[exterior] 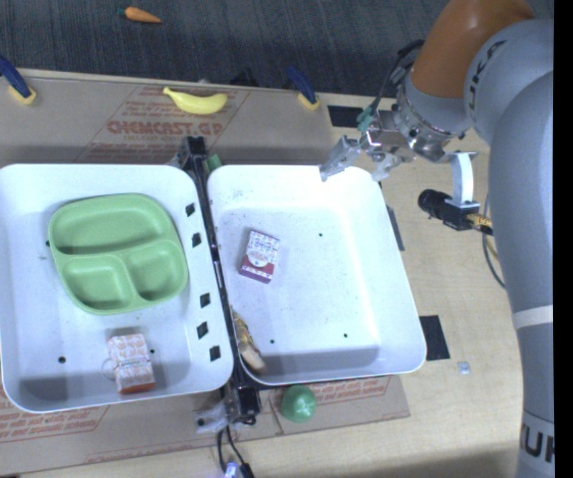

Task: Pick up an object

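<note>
Carton lies in right bin; hand, seemingly spread wide, grips nothing.

One fixed camera above the surface, looking down at a slant, both white bins in frame (arm entering from the right)

Even, fairly bright overhead light. The white bins look slightly washed out, with soft grey shadows along their inner walls toward the tabletop's near edge. The picture is grainy and mildly soft; the dark floor beyond the far edge stays dim.
</note>
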Robot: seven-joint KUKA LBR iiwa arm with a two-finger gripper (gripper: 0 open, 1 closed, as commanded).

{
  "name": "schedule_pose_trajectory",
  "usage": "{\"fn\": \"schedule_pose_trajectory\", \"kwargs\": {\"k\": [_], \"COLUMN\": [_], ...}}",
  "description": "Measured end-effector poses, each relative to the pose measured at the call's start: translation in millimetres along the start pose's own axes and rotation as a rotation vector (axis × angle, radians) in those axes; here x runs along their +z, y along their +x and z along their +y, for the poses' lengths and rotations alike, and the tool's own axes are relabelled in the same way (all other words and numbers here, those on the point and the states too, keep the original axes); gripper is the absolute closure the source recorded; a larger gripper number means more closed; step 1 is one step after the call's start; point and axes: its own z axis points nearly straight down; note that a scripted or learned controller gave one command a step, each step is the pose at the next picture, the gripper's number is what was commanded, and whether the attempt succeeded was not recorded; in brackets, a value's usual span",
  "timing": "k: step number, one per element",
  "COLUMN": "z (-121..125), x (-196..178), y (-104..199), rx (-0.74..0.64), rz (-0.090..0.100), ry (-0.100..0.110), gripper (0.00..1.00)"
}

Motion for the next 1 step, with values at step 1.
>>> {"fn": "schedule_pose_trajectory", "kwargs": {"k": [1], "z": [-74.0], "x": [-57.0], "y": [-18.4], "rx": [0.000], "rz": [0.000], "ry": [0.002], "gripper": [0.00]}}
